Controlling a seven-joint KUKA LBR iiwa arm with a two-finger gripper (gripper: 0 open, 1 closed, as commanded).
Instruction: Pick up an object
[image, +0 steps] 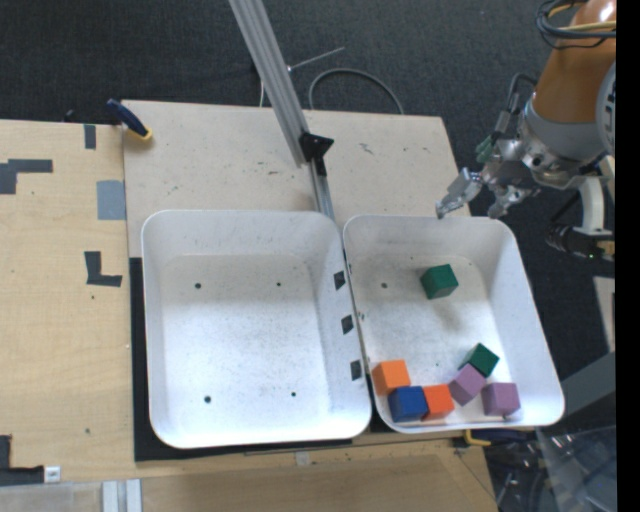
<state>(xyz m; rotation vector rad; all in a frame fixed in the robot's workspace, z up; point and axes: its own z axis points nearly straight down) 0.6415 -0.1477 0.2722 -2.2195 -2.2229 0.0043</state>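
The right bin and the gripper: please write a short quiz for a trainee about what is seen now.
1. True or false: the gripper holds a block.
2. Which block lies alone, apart from the cluster in the right bin? A) green block B) blue block C) a purple block
3. Fill in: the blue block lies between two ______ blocks.

Key: 1. false, it hangs above the bin's far rim with nothing between its fingers. 2. A. 3. orange.
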